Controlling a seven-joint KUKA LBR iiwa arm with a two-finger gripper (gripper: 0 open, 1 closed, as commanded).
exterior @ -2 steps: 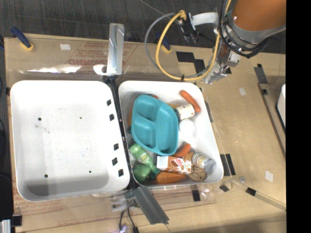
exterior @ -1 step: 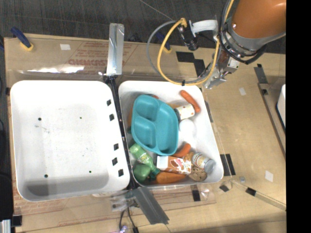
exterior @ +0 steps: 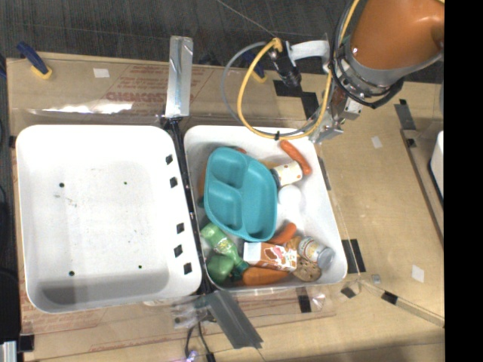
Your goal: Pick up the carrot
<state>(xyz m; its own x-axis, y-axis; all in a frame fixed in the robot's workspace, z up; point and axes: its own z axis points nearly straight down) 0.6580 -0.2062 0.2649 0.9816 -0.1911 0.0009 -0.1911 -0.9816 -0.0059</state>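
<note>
The gripper (exterior: 332,130), its opening impossible to judge, hangs over the right bin's (exterior: 332,202) far right corner, with the carrot (exterior: 264,275) well toward the near wall, long axis roughly along that wall.

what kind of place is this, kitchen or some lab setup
Most likely a robot lab bench, not a kitchen: two white bins taped to cardboard, a robot arm with loose cables, and toy food like the carrot piled around a teal tray.
</note>
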